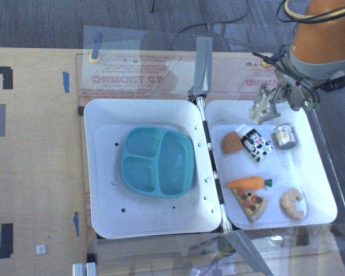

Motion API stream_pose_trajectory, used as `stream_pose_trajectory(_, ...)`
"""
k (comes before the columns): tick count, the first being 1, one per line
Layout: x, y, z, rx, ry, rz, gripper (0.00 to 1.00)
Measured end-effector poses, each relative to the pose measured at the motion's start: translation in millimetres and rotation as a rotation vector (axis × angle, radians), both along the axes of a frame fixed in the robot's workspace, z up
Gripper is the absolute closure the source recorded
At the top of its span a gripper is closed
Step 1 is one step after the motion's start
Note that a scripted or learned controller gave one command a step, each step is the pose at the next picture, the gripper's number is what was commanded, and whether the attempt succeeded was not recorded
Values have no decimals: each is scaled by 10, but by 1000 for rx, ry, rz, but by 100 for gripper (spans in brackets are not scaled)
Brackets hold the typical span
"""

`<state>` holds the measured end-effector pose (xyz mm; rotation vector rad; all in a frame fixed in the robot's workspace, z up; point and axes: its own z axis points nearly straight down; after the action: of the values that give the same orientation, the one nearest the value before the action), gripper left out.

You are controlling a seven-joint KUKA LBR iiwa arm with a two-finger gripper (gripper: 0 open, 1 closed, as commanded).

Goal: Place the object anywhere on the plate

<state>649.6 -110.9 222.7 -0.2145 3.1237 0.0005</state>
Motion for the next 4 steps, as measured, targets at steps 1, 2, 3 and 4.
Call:
stream_pose_trajectory(1, 20, -15, 131, 2, -12, -5, 100)
stream_pose_trajectory(2, 41, -26, 261, 4, -24, -10, 100)
stream_pose_trajectory(3, 183, -46, -356, 1, 3, -54, 100)
stream_pose_trajectory(4, 207, -50, -223, 2, -8, -57, 100)
